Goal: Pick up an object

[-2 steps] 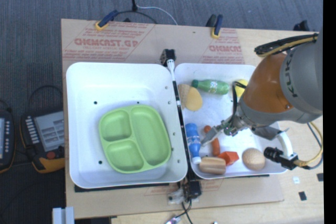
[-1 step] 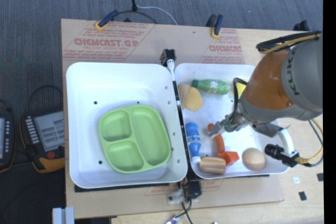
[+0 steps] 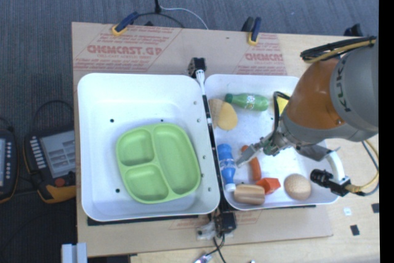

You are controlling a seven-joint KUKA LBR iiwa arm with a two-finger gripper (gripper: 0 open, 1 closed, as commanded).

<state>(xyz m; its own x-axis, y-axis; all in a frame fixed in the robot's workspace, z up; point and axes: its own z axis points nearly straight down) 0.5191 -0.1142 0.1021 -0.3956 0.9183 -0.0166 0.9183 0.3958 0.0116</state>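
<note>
My gripper (image 3: 253, 155) is low inside the right bin (image 3: 265, 80), near its middle. Just below it lies a small orange piece (image 3: 254, 169), and a bit of red-orange (image 3: 245, 148) shows at its left side. A blue bottle (image 3: 226, 164) lies to the gripper's left, along the bin's left wall. At the bin's front are a red block (image 3: 269, 185), a tan bread roll (image 3: 249, 194) and a beige ball (image 3: 297, 186). A green bottle (image 3: 247, 101) and a yellow-tan fruit (image 3: 226, 115) lie at the back. The arm hides the bin's right part.
The left bin (image 3: 98, 95) holds a green divided plate (image 3: 159, 162). A black clamp (image 3: 197, 66) sits where the two bins meet at the back. Cardboard covers the bench around the bins.
</note>
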